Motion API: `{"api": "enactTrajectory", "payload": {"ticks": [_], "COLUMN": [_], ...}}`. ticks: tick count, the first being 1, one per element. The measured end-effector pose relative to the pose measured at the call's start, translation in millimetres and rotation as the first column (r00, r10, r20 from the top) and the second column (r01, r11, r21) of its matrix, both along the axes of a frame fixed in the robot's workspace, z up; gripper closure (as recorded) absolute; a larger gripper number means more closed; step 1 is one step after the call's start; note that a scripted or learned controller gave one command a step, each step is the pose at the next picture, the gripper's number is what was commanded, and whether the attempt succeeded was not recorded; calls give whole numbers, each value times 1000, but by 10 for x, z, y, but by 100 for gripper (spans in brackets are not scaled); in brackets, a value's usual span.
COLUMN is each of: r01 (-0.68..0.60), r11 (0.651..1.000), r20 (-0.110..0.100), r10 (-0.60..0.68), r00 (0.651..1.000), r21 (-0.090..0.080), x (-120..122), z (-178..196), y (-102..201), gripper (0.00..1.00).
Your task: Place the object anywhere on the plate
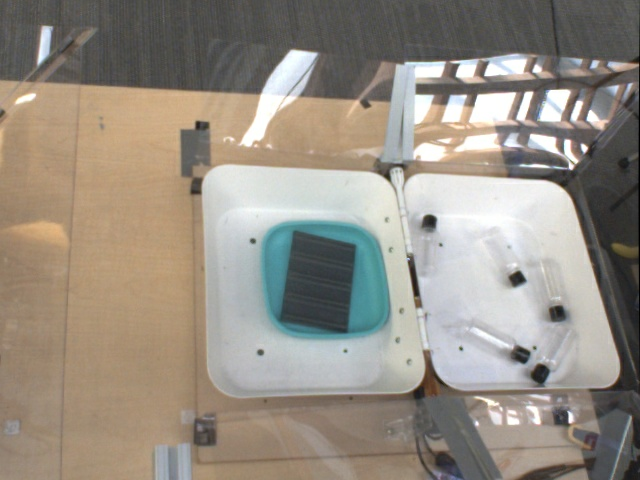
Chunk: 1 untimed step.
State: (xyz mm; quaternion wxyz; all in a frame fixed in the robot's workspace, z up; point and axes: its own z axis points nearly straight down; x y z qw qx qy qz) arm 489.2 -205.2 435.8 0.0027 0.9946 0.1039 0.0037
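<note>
One dark ribbed block [318, 281] lies flat at the centre of one teal plate [373, 268]. The plate sits in the middle of the left white bin [230, 368]. The right white bin [470, 208] carries five clear vials [516, 277] with black caps: one near its left edge, four toward its right edge and near right corner.
</note>
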Motion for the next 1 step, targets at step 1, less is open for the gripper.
{"api": "enactTrajectory", "payload": {"ticks": [1], "r01": [-1], "r11": [1000], "r20": [0], "r10": [1], "r00": [1000], "r21": [0], "x": [0], "z": [0], "y": [2], "gripper": [0]}}
